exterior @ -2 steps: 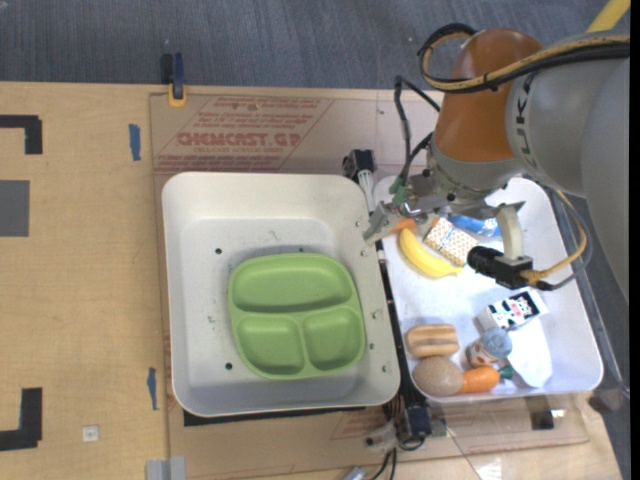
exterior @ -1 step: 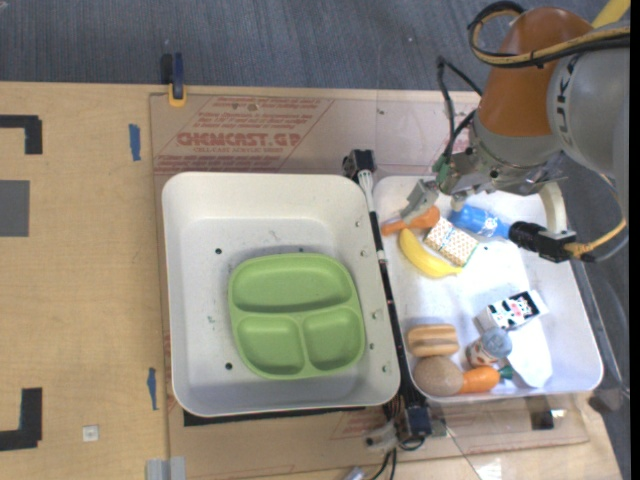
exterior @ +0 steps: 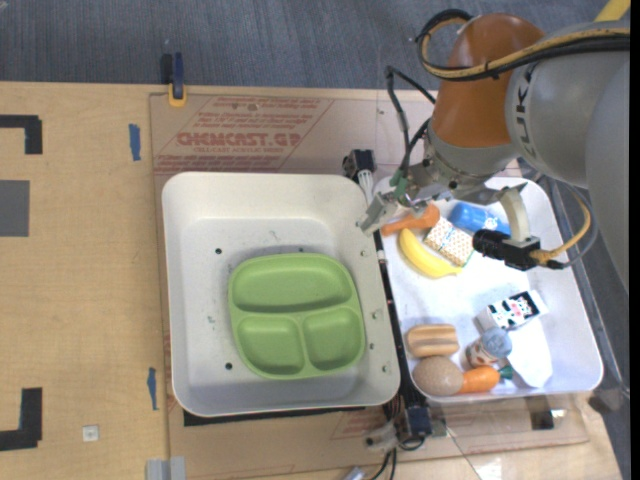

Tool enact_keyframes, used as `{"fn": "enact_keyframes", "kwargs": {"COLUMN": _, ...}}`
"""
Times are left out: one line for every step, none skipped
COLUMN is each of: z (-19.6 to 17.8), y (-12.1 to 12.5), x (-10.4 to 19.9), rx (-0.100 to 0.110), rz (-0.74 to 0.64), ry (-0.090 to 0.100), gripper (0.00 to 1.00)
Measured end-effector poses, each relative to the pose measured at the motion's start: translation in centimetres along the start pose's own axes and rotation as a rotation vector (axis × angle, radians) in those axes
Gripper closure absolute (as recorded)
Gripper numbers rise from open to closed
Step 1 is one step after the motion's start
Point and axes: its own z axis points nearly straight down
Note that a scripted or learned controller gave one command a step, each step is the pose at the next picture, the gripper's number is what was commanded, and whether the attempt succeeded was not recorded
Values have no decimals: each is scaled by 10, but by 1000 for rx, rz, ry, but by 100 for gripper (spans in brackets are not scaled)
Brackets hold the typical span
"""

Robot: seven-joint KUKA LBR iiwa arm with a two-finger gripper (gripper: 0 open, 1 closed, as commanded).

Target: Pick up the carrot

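The carrot (exterior: 416, 218) is a short orange stick at the top left of the right bin (exterior: 570, 298), just above a banana (exterior: 425, 255). My gripper (exterior: 392, 206) hangs over the wall between the two bins, under the arm's orange band. Its fingers (exterior: 377, 214) are shut on the carrot's left end, and the rest of the carrot sticks out to the right. A second small orange piece with a green tip (exterior: 482, 378) lies at the bottom of the right bin.
A green three-part tray (exterior: 296, 313) sits in the left bin (exterior: 190, 268). The right bin also holds a patterned block (exterior: 448, 242), a blue item (exterior: 478, 216), a black-and-white carton (exterior: 514, 310), a bun (exterior: 432, 340) and an egg-like ball (exterior: 437, 376).
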Motion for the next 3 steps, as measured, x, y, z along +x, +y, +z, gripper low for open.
{"fn": "enact_keyframes", "kwargs": {"z": -1, "y": -1, "x": -50, "rx": -8, "rz": -208, "ry": -10, "gripper": 0}}
{"fn": "enact_keyframes", "kwargs": {"z": 0, "y": -23, "x": 3, "rx": -2, "rz": -304, "ry": -1, "gripper": 0}}
{"fn": "enact_keyframes", "kwargs": {"z": 0, "y": -23, "x": 2, "rx": -2, "rz": -301, "ry": -2, "gripper": 0}}
